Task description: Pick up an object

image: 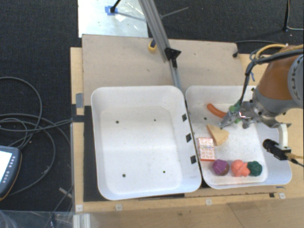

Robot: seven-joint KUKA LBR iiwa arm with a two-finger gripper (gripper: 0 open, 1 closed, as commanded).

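Gripper [227,121] hangs low in the right bin [199,96], just above the cheese wedge [218,135]; its state I cannot tell.

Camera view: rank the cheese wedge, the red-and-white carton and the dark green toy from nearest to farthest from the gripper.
1. Cheese wedge: just below the gripper, in the right bin.
2. Red-and-white carton: lower left of the wedge, by the bin's left wall.
3. Dark green toy: farthest, at the right end of the front row.
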